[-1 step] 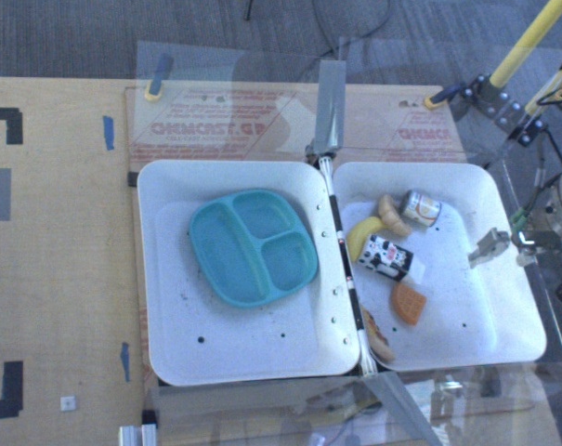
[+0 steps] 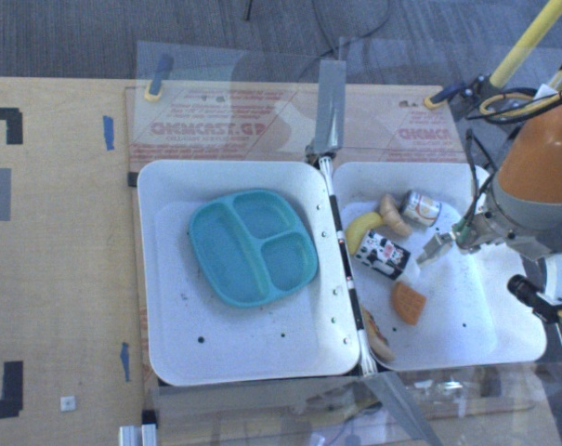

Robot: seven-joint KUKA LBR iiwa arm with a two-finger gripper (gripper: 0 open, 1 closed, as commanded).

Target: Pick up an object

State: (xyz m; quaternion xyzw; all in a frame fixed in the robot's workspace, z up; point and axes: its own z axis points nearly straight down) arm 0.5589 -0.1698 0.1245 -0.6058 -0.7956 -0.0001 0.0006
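My gripper (image 2: 440,247) hangs over the middle of the right bin (image 2: 503,342), pointing left, with nothing seen in it. Just left of it lies a black-and-white box (image 2: 383,255), partly on top of a yellow banana (image 2: 359,229). A small silver can (image 2: 420,208) lies on its side above the gripper, next to a tan peanut-shaped piece (image 2: 390,214). An orange wedge (image 2: 409,303) rests below the box. A tan bread-like item (image 2: 378,337) sits against the bin's left wall.
The left bin (image 2: 169,342) holds a teal divided plate (image 2: 253,246). A raised divider (image 2: 341,268) separates the two bins. Cables and a yellow rod (image 2: 531,31) stand at the back right, near the orange-banded arm (image 2: 536,170).
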